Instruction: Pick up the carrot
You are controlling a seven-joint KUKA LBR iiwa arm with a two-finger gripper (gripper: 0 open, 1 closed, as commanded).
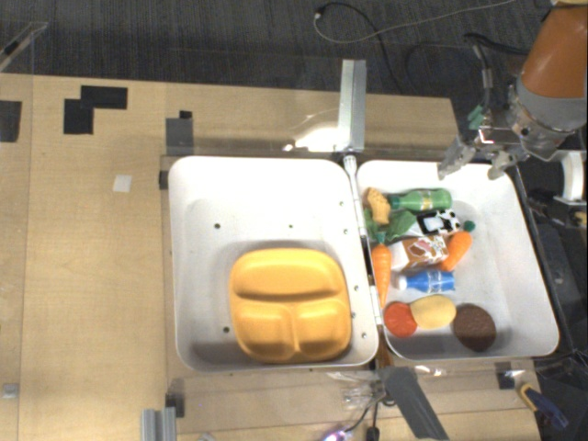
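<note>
A long orange carrot [380, 274] lies along the left wall of the right bin [524, 274], pointing toward the front. A second, shorter orange carrot-like piece with a green top [458, 248] lies among the packets in the middle of that bin. My gripper [477, 164] hovers over the bin's far edge at the upper right, well behind both orange pieces. Its fingers [453, 163] are spread apart and open, with nothing between them.
The right bin also holds a green bottle [419, 199], a yellow corn piece [377, 206], a blue-and-white packet [425, 281], a red tomato [400, 319], a potato [434, 311] and a brown round item [474, 327]. A yellow tray [289, 301] sits in the left bin [211, 209].
</note>
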